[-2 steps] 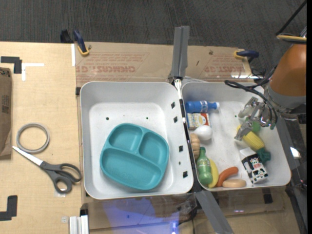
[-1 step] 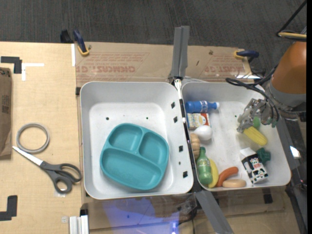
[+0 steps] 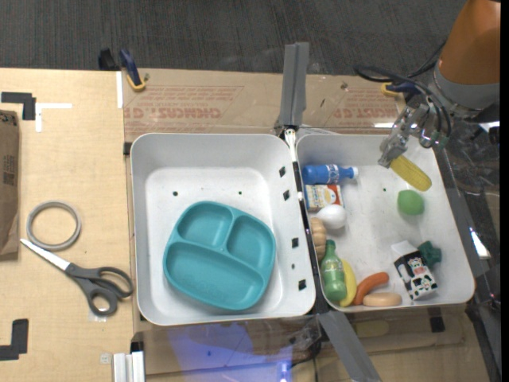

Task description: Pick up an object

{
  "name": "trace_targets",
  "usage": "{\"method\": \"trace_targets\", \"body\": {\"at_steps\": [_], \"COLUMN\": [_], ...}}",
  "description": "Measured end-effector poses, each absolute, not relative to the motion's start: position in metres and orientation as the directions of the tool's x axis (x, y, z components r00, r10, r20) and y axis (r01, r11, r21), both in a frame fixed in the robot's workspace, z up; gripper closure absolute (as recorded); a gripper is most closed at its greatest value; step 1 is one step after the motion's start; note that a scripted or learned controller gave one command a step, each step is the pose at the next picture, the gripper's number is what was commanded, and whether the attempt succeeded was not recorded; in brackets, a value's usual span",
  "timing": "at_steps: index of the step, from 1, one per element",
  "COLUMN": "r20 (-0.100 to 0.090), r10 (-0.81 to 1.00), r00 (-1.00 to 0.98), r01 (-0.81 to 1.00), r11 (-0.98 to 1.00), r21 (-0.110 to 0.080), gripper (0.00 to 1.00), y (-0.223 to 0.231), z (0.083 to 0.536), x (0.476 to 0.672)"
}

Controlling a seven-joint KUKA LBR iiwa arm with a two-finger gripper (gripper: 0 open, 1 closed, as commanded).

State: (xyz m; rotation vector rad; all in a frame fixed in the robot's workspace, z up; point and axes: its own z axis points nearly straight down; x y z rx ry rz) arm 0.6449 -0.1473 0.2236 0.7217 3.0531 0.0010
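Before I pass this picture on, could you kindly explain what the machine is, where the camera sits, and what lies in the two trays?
The picture comes from one camera fixed above the bench, looking down at a slant. The grey robot arm with an orange band reaches in from the right; its hand hangs over the far corner of the right shallow white bin, beside a yellow toy corn cob. I see nothing between its fingers. That bin also has a green ball, a blue and white bottle, a white egg, a green bottle and an orange carrot. The left shallow white bin holds a teal divided plate. Grey-handled scissors and a tape roll lie on the bench.
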Motion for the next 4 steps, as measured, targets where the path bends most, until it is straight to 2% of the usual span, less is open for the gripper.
{"method": "trace_targets", "body": {"at_steps": [1,2,3,4], "r20": [-0.003,-0.004,-0.002,-0.007], "r10": [0.299,0.299,0.374,0.374], "r00": [-0.954,-0.954,-0.927,-0.927], "r01": [0.299,0.299,0.374,0.374], "r11": [0.954,0.954,0.927,0.928], "r21": [0.000,0.000,0.001,0.002], "gripper": [1.00,0.00,0.00,1.00], "y": [-0.162,-0.162,-0.163,-0.164], "z": [0.094,0.095,0.092,0.103], "x": [0.609,0.609,0.599,0.600]}}
